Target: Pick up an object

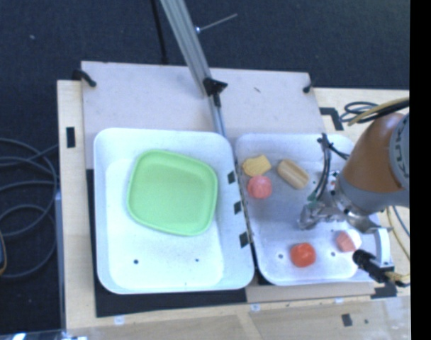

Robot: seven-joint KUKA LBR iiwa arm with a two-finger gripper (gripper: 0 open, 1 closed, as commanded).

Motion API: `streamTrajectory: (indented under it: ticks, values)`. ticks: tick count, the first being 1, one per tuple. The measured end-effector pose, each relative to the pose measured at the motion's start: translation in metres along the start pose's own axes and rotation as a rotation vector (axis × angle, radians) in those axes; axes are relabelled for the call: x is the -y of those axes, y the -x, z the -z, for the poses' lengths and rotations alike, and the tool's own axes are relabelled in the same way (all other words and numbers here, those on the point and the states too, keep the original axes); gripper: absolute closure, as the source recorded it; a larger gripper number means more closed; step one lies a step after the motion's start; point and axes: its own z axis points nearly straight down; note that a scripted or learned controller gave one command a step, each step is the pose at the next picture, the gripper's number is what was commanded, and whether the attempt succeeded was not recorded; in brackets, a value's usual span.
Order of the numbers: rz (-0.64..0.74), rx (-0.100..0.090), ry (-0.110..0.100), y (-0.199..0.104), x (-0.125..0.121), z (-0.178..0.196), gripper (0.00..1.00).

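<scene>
Bench, right bin (272,257): gripper (309,218) at centre, finger state indiscernible; red ball (303,254) just below in frame, pink piece (345,242) lower right.

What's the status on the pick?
Hand low in right bin, grip state unclear. Nothing seen held. Red ball nearest, pink piece beside it. Green plate in left bin.

Red-orange ball (303,254), right bin's (272,269) near edge, resting free

A robotics lab: 2 white bins (105,190) on a bench (70,211), loose cables (20,183) alongside.
</scene>
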Motion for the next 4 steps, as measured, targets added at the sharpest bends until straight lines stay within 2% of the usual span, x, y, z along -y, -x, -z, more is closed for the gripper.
streamTrajectory:
  ticks: [3,4]
  values:
    - [0.002,0.001,0.002,0.009,-0.005,0.176,1.00]
    - [0.002,0.000,-0.003,0.009,-0.006,0.186,1.00]
